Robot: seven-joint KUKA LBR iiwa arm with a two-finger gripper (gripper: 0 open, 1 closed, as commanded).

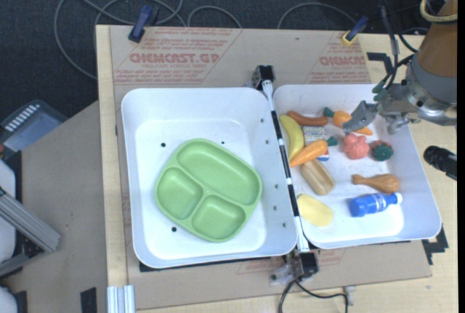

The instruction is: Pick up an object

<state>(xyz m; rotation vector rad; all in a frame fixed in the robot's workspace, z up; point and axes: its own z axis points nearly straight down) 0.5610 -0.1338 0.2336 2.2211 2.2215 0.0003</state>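
Gripper (pixel 361 118) hangs over the right bin (pixel 418 221), finger state impossible to tell, close above a pink toy (pixel 355 146); nearby, a banana (pixel 292 139) runs lengthwise away from the camera, alongside the bins' shared wall.

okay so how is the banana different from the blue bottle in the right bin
The banana is yellow; the blue bottle is blue with a white cap end. The banana is curved and runs along the divider side of the right bin, while the bottle is straight and lies crosswise near the bin's front. The banana touches a carrot; the bottle lies apart from other items. Both lie flat in the same bin, neither under the gripper.
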